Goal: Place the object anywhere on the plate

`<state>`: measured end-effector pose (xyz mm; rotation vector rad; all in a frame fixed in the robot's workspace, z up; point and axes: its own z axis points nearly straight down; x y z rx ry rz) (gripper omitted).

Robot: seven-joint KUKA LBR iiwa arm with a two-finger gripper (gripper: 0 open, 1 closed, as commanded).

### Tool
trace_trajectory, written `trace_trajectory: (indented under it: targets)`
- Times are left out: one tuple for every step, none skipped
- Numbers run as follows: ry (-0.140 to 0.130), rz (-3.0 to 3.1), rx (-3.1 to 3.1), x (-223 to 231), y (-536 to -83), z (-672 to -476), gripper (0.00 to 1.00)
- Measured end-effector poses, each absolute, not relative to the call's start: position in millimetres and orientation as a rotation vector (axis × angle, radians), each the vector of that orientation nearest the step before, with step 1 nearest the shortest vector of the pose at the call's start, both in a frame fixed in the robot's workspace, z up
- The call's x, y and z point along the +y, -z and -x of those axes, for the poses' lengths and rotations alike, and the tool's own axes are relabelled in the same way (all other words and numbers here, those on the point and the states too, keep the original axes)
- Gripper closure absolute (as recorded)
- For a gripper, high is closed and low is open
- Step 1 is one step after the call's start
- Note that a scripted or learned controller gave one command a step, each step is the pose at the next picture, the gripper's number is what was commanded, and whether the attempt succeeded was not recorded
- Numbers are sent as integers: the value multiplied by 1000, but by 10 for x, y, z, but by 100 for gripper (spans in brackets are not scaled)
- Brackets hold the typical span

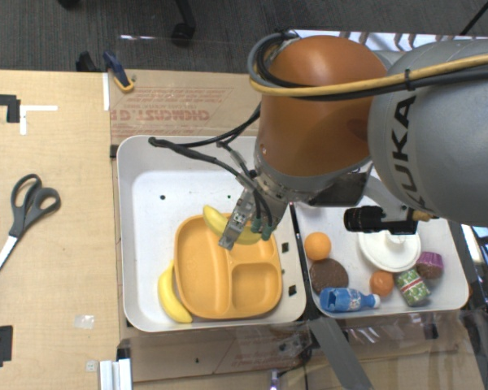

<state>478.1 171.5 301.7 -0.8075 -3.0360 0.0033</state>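
A yellow-orange divided plate (228,287) lies in the left bin (146,177), toward its front right. A yellow banana (214,217) rests at the plate's far rim, partly under my gripper (248,227), which hangs right over it at the plate's upper right corner. The gripper hides the banana's right end, so I cannot tell if the banana is held or just lying there. A second banana (170,297) lies against the plate's left front edge on the bin floor.
The right bin (455,299) holds an orange (317,245), a brown ball (329,274), a blue bottle (348,301), a white dish (389,250) and small toys. The big arm (333,104) covers the back of both bins. Scissors (23,210) lie on the bench at left.
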Motion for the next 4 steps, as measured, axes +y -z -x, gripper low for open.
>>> trace_trajectory:
  targets:
    - [-3,902,-3008,1484,-2777,-4786,100]
    - [-4,987,-2981,1840,-2623,-4778,100]
    - [-1,808,-3038,1847,-3459,-4786,100]
    - [-1,808,-3038,1848,-3459,-4786,0]
